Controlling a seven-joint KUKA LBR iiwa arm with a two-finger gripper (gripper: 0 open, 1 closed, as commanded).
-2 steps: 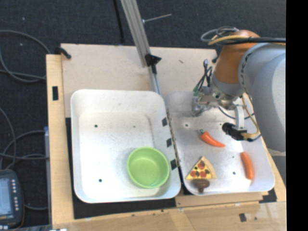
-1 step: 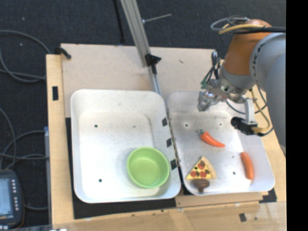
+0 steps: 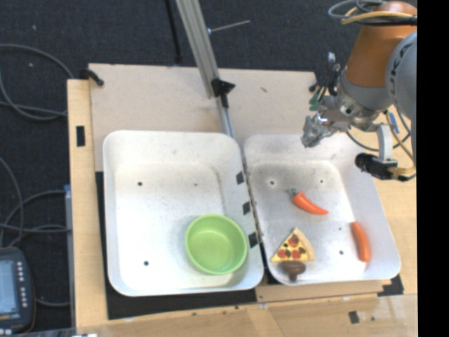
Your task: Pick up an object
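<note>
I see the gripper above the right bin's far edge; its finger state I cannot tell. Inside lie a chili pepper at centre, a carrot by the right edge, and a pizza slice at the near edge.

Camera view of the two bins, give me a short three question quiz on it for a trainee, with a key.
1. True or false: the green bowl sits in the left bin.
2. How many things lie in the right bin?
3. Multiple choice: the gripper is a) over the bowl, b) above the right bin's far edge, c) touching the pizza slice.

Key
1. True.
2. Three: the pizza slice, an orange pepper with a green stem, and an orange carrot-like piece near the right wall.
3. b.
</note>
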